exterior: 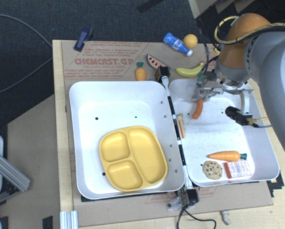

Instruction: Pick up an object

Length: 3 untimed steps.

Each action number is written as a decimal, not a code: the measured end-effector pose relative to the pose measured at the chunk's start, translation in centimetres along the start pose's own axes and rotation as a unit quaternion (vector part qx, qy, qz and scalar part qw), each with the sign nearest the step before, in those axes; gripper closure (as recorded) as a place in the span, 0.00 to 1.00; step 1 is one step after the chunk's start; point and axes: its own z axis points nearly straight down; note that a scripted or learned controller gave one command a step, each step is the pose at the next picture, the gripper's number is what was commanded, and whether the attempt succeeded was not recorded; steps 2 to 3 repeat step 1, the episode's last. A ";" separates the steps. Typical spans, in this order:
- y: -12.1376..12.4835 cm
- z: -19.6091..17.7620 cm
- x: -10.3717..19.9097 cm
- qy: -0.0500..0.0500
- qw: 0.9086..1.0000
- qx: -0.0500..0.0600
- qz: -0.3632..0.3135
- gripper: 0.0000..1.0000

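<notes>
Toward two o'clock in the camera view, the gripper hangs over the far end of the right bin, with a small reddish sausage-shaped piece directly beneath it. Whether that piece sits between the fingers or merely lies on the bin floor under them I cannot tell, and how wide the gripper stands is not readable either, since the wrist and its fittings cover the tips.

To do the step well, I judge the arm should straddle the sausage piece across its short width and close squarely, then lift straight up so it does not drag against the bin wall just beside it at eleven o'clock. If the hold proves empty, easier picks lie at five o'clock in the same bin: a carrot, a cookie and a red-and-white packet, close together but lying flat.

At nine o'clock, the left bin carries a yellow divided tray. Beyond the bins, at twelve o'clock, a banana, a watermelon slice and a blue bottle lie on the bench.

A black fitting at three o'clock is hard to identify, and the arm's bulk cuts off the bin's far right corner.
</notes>
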 end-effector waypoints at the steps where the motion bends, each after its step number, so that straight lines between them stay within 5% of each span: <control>1: -4.9 -9.1 4.2 0.002 1.000 0.001 0.000 1.00; 3: -4.9 -9.1 4.2 0.002 1.000 0.001 0.000 1.00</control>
